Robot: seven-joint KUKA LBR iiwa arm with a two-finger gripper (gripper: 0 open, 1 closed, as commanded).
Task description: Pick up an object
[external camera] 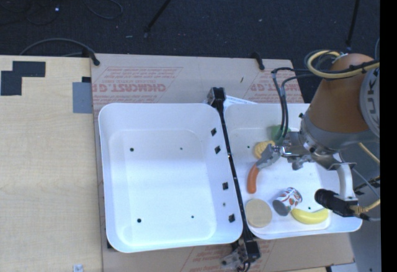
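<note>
The right bin point(245, 117) holds several small objects: an orange carrot-like stick point(252, 179), a tan round disc point(258, 213), a small can lying on its side point(288, 200), a yellow banana point(311, 216), and a yellow piece point(261, 148) with a green bit point(275, 134) beside it. My gripper point(270, 156) hangs low over the bin's middle, right next to the yellow piece and just above the carrot's upper end. Nothing shows clearly between its fingers.
The left bin point(161, 174) lies beside the right one, with a black divider clip strip point(224, 165) between them. A black cable point(283, 100) loops off the wrist. Cardboard point(142, 81) sits under both bins on the wooden bench point(43, 171).
</note>
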